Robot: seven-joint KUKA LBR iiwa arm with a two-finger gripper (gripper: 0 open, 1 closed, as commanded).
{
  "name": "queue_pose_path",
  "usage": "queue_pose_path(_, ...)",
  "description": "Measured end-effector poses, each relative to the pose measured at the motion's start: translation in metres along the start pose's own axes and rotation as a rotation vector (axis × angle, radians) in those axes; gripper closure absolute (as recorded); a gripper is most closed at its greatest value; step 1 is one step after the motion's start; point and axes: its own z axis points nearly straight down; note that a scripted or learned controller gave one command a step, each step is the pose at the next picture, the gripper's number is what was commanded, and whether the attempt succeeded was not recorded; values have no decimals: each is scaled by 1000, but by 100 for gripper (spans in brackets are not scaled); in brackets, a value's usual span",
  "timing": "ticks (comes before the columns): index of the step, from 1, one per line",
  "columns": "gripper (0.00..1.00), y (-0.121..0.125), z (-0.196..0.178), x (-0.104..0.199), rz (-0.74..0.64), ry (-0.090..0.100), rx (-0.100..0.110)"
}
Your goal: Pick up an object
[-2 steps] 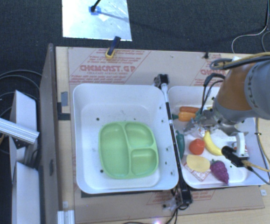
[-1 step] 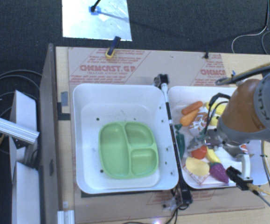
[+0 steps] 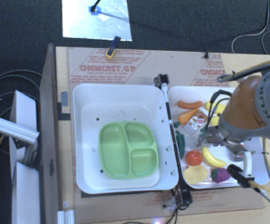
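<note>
Two bins: left [image 3: 86, 125] holds green tray [image 3: 128, 149]; right [image 3: 183, 94] holds toy food.

Left white bin [image 3: 83, 101] holds a green divided tray [image 3: 128, 149]. Cardboard sheet [image 3: 139, 64] under both bins, yellow-and-blue clip [image 3: 112, 48] on its far edge. Shiny sheet [image 3: 97, 12] on dark floor behind, cables [image 3: 2, 90] at left.

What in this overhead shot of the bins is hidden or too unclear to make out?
- Gripper: blurred under the arm's wrist; open or shut unreadable.
- Right bin: its middle and far side are covered by the arm.
- Yellow item: mostly behind cables and the arm.
- Small carton: print too small to read.
</note>
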Motion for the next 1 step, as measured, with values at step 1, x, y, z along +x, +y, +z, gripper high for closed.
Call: queue_pose_path(1, 0, 0, 0, 0, 0, 0, 1)
